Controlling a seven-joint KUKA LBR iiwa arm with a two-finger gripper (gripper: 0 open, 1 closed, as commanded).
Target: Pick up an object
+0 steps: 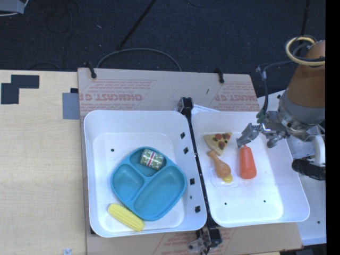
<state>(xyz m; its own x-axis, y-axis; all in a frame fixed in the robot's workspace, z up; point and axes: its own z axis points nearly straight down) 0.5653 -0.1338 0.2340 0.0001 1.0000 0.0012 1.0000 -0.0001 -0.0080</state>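
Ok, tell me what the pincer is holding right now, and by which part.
Nothing is held. The pincer hovers just above the top end of the orange carrot, which lies flat in the right bin.

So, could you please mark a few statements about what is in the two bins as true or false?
1. The corn cob lies on the blue plate. False: it lies on the left bin floor, beside the plate's lower-left edge.
2. A small can sits in the plate's upper compartment. True.
3. The carrot is in the left bin. False: it is in the right bin.
4. The pizza slice and the chicken drumstick share the right bin. True.
5. The gripper holds the carrot. False: it is above the carrot's upper end, with nothing seen between its fingers.
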